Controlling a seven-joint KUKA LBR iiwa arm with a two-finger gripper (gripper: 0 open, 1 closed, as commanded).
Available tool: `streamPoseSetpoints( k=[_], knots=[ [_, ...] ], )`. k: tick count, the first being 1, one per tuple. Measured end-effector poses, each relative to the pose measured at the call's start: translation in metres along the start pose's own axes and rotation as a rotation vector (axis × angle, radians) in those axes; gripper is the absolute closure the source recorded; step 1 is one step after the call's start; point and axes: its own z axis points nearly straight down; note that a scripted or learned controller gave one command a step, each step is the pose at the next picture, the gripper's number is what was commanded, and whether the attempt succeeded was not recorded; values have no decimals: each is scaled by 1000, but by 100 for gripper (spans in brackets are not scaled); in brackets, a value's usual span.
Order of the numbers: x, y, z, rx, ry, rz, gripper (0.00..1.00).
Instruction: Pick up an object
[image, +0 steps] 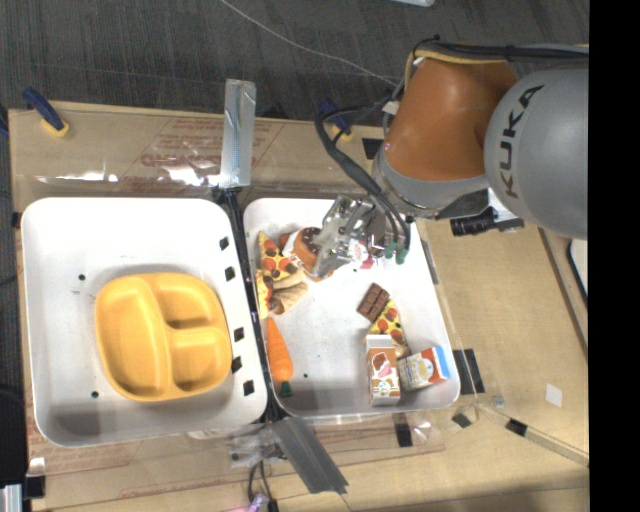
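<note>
The grey arm with its orange band reaches in from the right and ends in the metal two-finger gripper, which is lowered into the far-left part of the right-hand shallow white bin. Its jaws sit right over a cluster of toy food there, but whether they are open, closed or gripping anything cannot be told, since the wrist and cables cover them.

Beneath and just beside the gripper lies a round brown toy pastry, and touching that, against the bin's left wall, a toy pizza slice with red toppings. A pale tan toy piece lies just below the pizza slice. An orange toy carrot with a green tip lies along the left wall, nearer the camera.

In the middle of the same bin lies a small brown chocolate-bar piece, tilted, and just beside it a second smaller pizza wedge. Two small printed cartons lie close together in the near-right corner.

The left-hand white bin holds a yellow plastic divided tray, lying flat near its middle. Both bins rest on the tan bench.
</note>
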Motion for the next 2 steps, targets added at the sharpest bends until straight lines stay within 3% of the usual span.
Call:
streamPoseSetpoints(
  k=[1, 2],
  knots=[
    [-63, 33, -13, 1, 1, 334, 100],
    [29, 11, -20, 2, 3, 546, 100]
  ],
)
